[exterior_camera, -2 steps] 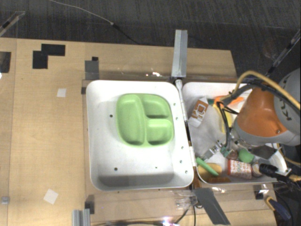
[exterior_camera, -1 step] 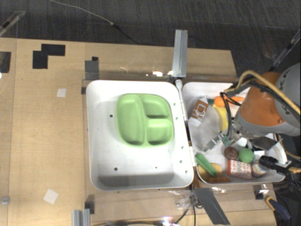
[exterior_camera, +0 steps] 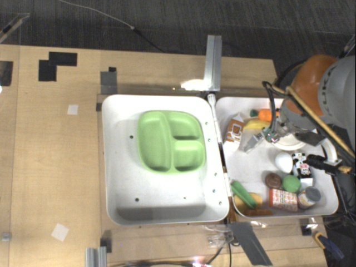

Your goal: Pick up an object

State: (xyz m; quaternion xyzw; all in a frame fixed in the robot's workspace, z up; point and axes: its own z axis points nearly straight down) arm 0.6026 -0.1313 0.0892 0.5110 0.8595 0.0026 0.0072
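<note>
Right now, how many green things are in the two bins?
3: a green divided plate in the left bin; a green ball and a green stick-shaped item in the right bin. The arm may hide others.

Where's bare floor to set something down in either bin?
Left bin: bare strips left of and below the green tray. Right bin: a bare patch mid-left, between the hand and the green stick; its right and bottom are crowded.
</note>
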